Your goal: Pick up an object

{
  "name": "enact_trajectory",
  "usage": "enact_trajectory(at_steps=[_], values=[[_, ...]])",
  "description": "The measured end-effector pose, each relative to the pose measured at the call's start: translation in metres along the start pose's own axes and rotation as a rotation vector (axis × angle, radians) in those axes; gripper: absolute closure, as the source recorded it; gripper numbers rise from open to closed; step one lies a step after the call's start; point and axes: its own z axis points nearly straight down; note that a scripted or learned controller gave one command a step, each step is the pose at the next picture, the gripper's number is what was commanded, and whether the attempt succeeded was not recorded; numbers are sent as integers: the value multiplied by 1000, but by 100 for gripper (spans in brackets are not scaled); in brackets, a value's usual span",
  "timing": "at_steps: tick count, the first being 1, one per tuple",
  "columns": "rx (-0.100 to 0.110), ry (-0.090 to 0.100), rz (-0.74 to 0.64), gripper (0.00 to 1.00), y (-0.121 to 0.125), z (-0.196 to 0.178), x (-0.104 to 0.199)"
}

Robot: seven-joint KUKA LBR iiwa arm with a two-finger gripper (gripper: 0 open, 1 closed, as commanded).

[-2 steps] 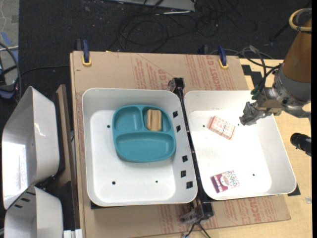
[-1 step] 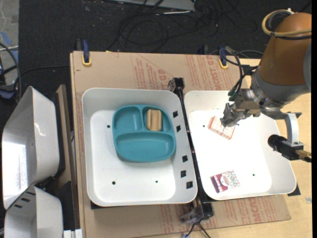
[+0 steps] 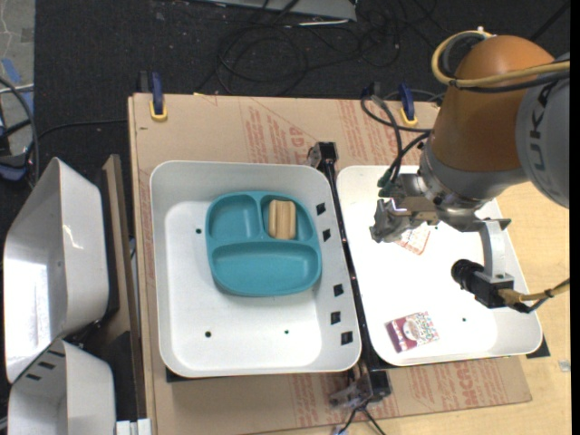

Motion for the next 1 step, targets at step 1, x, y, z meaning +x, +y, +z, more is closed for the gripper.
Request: enact_trajectory(at_steps=[1], values=[[2,0,1,100,-6,32,48]])
